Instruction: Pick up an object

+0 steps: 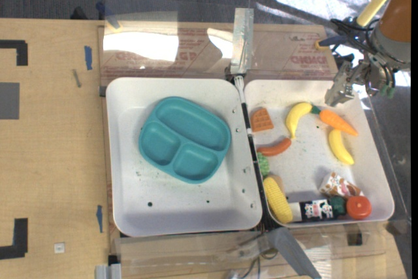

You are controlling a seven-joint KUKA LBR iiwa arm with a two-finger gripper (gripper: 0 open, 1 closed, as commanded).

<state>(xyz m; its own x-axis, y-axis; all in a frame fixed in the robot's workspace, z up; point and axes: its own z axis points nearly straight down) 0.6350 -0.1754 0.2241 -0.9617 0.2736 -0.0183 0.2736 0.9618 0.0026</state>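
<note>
Above right bin's (382, 202) far corner, my gripper (341, 93) hangs, holding nothing; finger spacing unreadable. Carrot (337, 119) lies just below it beside banana (297, 117), presumably the nearest target.

plate (185, 138) in left bin (124, 95), banana (298, 117) in right bin (382, 189)

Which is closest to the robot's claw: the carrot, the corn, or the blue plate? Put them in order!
From the gripper:
1. Carrot, just below it in the right bin.
2. Corn, at that bin's near left corner.
3. Teal divided plate, in the left bin.
</note>
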